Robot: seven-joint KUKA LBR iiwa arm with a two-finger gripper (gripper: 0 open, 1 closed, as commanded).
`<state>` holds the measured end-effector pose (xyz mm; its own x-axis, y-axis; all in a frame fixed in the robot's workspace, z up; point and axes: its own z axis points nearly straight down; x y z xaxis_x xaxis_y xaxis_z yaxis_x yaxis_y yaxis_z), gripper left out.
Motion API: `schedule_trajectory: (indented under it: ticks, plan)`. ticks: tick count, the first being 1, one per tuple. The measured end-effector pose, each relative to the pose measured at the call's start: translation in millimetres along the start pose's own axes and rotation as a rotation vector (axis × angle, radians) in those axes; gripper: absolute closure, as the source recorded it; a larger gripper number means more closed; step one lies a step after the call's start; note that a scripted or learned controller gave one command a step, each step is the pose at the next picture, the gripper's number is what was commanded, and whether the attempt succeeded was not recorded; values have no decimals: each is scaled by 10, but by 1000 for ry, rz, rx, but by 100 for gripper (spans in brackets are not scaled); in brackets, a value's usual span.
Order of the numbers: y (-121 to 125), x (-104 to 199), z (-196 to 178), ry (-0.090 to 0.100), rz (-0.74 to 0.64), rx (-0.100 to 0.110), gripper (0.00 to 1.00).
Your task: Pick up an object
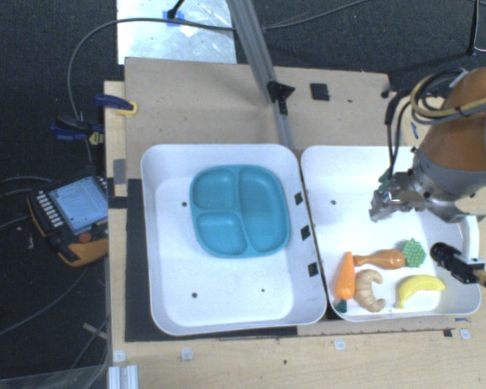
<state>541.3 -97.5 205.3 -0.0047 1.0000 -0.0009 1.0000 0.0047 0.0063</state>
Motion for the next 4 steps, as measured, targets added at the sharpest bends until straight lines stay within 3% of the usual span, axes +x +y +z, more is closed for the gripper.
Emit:
schedule_trajectory:
  ticks: [2, 4]
  plan:
    - [8, -12, -897, 0, -1, 0, 100]
    - [263, 826, -516, 2, -5, 6, 100]
